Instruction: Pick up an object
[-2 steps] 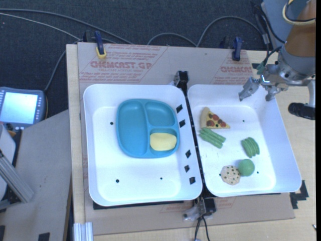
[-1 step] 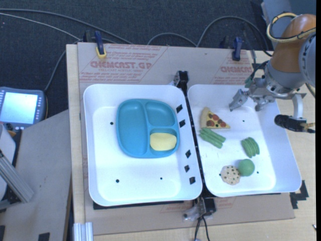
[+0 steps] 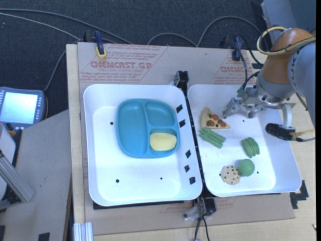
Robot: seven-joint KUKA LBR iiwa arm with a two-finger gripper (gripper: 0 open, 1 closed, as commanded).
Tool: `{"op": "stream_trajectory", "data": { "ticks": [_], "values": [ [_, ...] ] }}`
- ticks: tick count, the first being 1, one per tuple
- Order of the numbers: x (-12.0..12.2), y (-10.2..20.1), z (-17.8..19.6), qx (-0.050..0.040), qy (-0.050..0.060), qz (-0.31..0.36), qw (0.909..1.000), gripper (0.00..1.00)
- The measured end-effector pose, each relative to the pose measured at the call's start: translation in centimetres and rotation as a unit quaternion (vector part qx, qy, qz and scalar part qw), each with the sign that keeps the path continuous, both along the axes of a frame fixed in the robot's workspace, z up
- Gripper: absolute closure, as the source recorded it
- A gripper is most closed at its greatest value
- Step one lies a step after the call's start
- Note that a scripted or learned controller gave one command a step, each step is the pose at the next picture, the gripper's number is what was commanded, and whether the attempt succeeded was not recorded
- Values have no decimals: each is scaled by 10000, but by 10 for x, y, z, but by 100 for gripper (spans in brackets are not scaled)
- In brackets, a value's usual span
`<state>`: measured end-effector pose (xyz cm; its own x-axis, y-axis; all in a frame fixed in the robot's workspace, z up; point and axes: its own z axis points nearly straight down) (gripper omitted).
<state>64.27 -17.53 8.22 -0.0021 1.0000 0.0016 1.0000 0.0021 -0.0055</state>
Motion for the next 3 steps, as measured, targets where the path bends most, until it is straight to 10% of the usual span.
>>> {"op": "stream_trajectory", "data": {
  "ticks": [1,3],
  "values": [
    [2,0,15,-5,-35,3,10000,100],
    [3,1,134,-16,-65,-2,10000,100]
  ]
}}
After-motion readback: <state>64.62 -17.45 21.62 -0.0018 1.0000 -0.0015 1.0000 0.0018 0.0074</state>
